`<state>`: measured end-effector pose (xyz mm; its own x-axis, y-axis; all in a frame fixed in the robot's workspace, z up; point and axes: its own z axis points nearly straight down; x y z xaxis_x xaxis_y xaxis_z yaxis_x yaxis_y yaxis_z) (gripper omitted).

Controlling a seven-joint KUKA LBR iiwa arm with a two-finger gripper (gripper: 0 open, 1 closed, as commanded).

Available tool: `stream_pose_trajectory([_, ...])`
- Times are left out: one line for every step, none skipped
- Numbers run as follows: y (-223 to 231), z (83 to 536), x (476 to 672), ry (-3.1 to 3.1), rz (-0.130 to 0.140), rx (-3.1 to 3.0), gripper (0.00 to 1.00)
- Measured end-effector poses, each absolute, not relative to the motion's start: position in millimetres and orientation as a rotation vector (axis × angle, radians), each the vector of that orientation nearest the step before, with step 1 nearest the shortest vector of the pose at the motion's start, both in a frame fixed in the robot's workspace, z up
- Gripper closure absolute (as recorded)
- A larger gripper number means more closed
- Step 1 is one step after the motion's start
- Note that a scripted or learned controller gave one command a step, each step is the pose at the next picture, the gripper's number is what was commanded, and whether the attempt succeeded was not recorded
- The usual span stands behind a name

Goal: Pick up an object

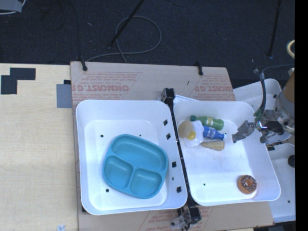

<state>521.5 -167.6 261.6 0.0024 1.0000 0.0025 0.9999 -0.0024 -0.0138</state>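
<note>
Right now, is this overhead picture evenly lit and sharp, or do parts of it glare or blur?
In the camera view, the two white bins, left and right, are brightly lit and nearly washed out; the floor behind the bench is dark; the blue plate and donut read clearly; the small toys look soft and blocky; the hand is slightly blurred.

— What sits in the left bin (91, 114)?

— A divided plate (135, 166), lying near the middle, towards the front.

— And the right bin (262, 177)?

— A bottle (208, 122), a fried egg (190, 133), a tube (213, 134) and a cone (213, 145) cluster at its back left. A doughnut (248, 184) lies alone at the front right.

— The tool (250, 131)?

— Over that bin's right wall.
</note>
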Motion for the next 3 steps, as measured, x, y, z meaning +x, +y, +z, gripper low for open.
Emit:
stream_pose_trajectory([-168,268,523.4,-2.219,0.002,-2.220,0.00])
stream_pose_trajectory([-162,223,527.1,-2.217,0.005,-2.216,0.00])
stream_pose_trajectory([-155,163,519.4,-2.216,0.006,-2.216,0.00])
